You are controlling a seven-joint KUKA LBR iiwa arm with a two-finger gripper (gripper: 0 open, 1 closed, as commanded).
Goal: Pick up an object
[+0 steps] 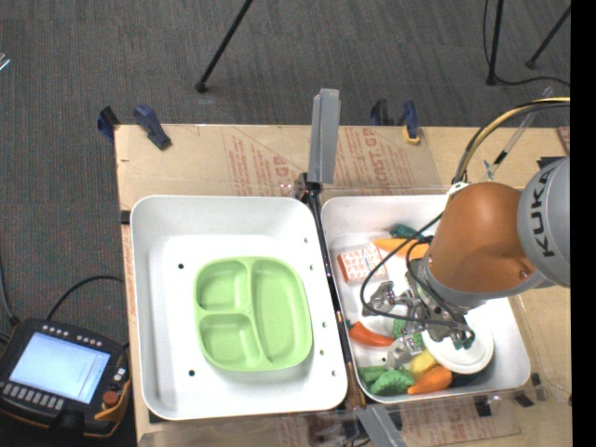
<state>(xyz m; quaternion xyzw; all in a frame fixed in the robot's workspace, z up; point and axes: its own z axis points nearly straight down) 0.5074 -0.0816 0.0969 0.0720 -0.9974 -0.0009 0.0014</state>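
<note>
Scanning left to right: the green tray (pixel 252 314) sits in the left bin (pixel 149 250); the right bin (pixel 358 210) holds small toy foods. The orange carrot (pixel 371 336) looks light, rigid and smooth; grasp it across its middle. It lies just left of the claw (pixel 410 335), whose state I cannot tell.

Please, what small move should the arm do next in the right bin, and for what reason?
Probably lower a little and close. The pincer hangs low in the right bin, just above the heap of toy food by the orange carrot, and nothing is seen held in it.
</note>
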